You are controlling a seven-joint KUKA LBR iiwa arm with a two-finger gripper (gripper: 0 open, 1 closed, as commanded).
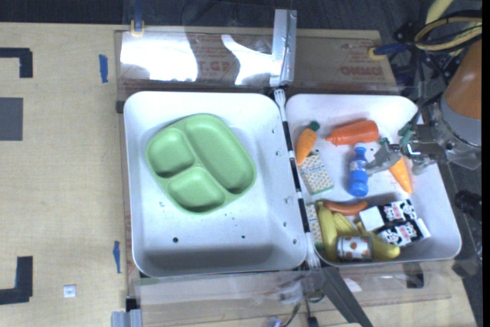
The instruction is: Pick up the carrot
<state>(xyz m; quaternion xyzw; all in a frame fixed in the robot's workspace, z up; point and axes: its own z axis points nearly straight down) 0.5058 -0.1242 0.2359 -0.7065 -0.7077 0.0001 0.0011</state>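
Jaws [388, 157], state unclear, hover between blue bottle [358, 172] and carrot [401, 174].

Two white bins [138, 188]; one green tray [200, 161]; two carrots [306, 142].

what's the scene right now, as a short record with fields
left bin: holds a green divided plate
right bin: crowded with toy food
carrot: near the right bin's left wall, green top pointing up-right
neighbours: orange bottle to its right, blue bottle lower right
end effector: over the right bin's right side, apart from the carrot
task state: carrot not yet picked up
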